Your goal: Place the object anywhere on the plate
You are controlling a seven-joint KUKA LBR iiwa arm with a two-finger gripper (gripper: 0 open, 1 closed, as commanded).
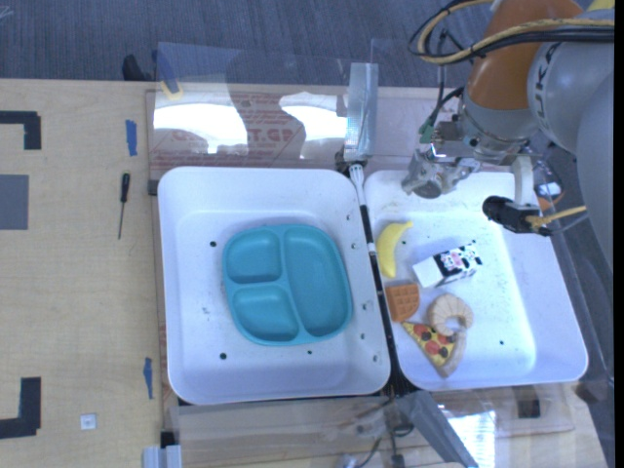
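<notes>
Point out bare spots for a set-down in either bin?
Left bin: the white floor ringing the teal divided plate, and its three compartments. Right bin: floor right of the toy cow. Crowded: its left edge, with banana, waffle, croissant, pizza slice.

Pretty clearly a robotics lab setup: a grey industrial arm (575,76) with an orange band and looped cables hangs over a plywood bench (68,291) on grey carpet. Two white bins (185,203) sit side by side, with black markers and blue tape bits on the bench's left.
</notes>
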